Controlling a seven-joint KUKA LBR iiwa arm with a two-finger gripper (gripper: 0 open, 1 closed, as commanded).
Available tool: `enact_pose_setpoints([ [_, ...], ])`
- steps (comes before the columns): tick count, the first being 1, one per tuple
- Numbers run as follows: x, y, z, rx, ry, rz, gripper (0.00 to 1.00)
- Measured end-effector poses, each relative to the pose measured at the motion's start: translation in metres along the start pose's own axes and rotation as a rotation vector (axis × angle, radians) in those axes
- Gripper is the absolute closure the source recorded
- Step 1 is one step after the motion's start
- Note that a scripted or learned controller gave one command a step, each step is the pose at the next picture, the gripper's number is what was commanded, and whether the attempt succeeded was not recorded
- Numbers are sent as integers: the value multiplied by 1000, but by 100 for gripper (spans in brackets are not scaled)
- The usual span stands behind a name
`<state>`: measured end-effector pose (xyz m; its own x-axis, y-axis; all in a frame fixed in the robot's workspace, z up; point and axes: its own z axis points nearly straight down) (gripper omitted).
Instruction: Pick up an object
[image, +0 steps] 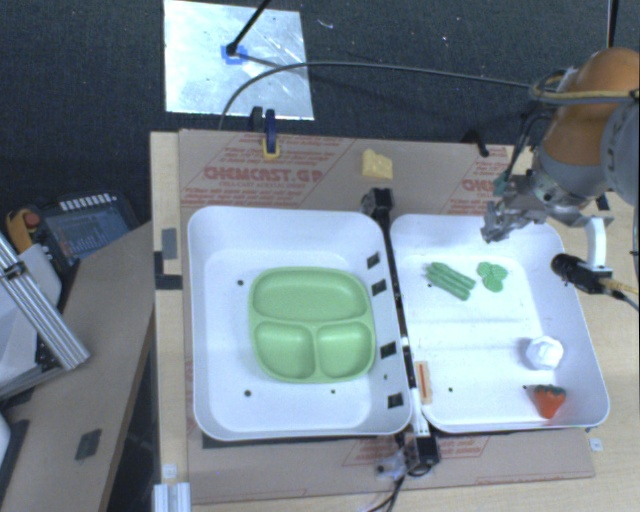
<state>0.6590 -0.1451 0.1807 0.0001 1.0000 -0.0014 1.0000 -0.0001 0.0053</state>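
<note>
1 green bundle (449, 280), long axis upper-left to lower-right

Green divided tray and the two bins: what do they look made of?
Green divided tray: looks like moulded plastic, matte to satin; one even pale green, with soft rounded dividers between three compartments.
Left bin and right bin: probably thin formed plastic, smooth white with a faint sheen; rounded corners and shallow flared walls. Could be coated metal; the view can't settle it.
</note>
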Motion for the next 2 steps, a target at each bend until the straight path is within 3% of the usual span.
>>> enact_pose_setpoints([
  [1,0,2,-55,-3,0,-4,100],
  [2,51,-8,-47,4,2,-7,100],
])
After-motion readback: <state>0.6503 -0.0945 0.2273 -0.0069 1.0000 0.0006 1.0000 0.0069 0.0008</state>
